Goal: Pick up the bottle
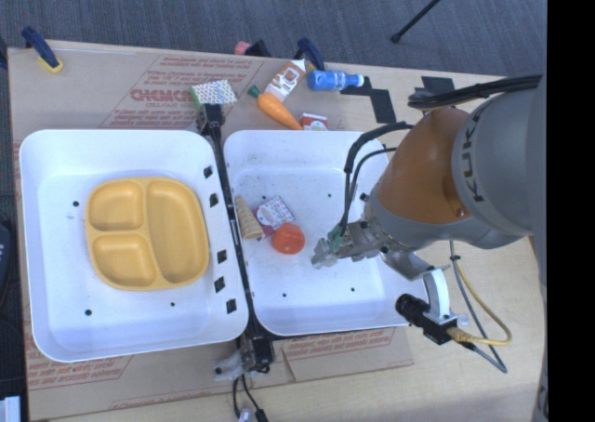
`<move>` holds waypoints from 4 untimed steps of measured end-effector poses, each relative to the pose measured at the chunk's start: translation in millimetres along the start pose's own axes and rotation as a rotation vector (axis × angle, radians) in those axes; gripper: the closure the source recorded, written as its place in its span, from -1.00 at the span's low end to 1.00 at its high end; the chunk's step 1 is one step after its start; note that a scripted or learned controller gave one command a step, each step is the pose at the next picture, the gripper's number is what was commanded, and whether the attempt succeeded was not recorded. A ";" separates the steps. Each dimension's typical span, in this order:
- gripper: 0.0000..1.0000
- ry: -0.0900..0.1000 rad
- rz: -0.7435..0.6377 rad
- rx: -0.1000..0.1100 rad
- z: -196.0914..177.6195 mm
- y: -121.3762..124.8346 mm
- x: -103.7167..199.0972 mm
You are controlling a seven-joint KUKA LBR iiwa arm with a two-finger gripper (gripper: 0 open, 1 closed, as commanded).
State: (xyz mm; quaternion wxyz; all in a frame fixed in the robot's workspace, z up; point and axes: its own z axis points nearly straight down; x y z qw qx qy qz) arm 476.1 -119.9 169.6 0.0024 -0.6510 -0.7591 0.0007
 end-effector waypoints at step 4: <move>1.00 0.000 -0.251 0.001 39.8 -5.8 -35.3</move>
